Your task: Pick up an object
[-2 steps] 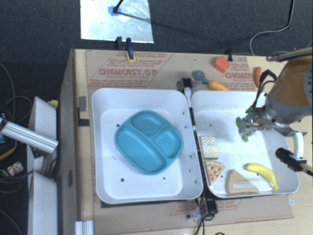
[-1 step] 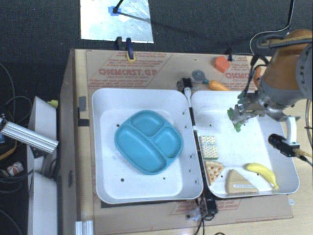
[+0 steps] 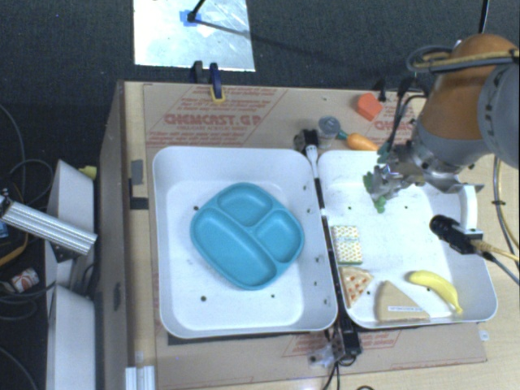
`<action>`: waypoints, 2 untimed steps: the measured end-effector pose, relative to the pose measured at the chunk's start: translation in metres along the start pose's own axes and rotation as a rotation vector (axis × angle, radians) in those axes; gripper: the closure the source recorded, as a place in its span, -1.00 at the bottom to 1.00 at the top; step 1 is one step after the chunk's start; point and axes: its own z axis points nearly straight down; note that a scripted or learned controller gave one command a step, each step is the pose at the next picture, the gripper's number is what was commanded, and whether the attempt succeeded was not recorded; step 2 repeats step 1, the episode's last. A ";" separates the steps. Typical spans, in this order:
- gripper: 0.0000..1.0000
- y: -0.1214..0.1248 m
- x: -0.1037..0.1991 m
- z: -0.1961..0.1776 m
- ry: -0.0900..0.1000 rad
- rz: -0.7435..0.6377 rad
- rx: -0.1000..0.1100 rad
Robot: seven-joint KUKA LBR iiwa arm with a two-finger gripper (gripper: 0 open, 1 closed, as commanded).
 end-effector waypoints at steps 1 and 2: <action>1.00 0.009 0.028 -0.010 0.000 0.000 0.001; 1.00 0.009 0.028 -0.010 0.000 0.000 0.001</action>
